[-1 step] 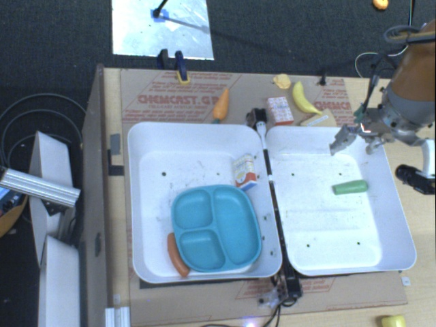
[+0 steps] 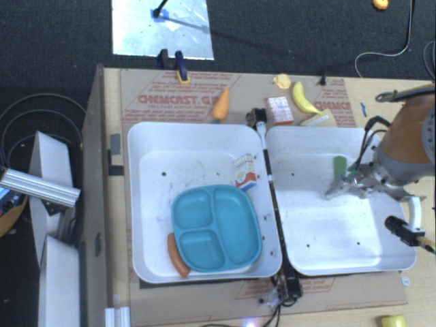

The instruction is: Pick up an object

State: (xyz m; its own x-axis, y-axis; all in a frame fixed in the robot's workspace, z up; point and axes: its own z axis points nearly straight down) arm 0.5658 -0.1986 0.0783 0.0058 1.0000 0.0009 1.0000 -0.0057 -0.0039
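Over in the right bin (image 2: 320,251) the arm (image 2: 409,138) has the tool (image 2: 349,182) down low near the back wall, right next to a small green block (image 2: 339,165), which looks like the nearest thing to grab. Honestly I can't tell whether the tool is open or closed from this angle, and nothing is visibly held, so I'd call this the reach/approach step, with the pick not yet made. The green block seems to sit just beside the metal tips, maybe touching, hard to say. Next move probably calls for getting it squarely centred over the block before closing and lifting. Left bin (image 2: 146,155) has a blue divided plate (image 2: 216,227), an orange sausage-like thing (image 2: 176,254) at its front edge and a little carton (image 2: 245,171), all well away from the arm.
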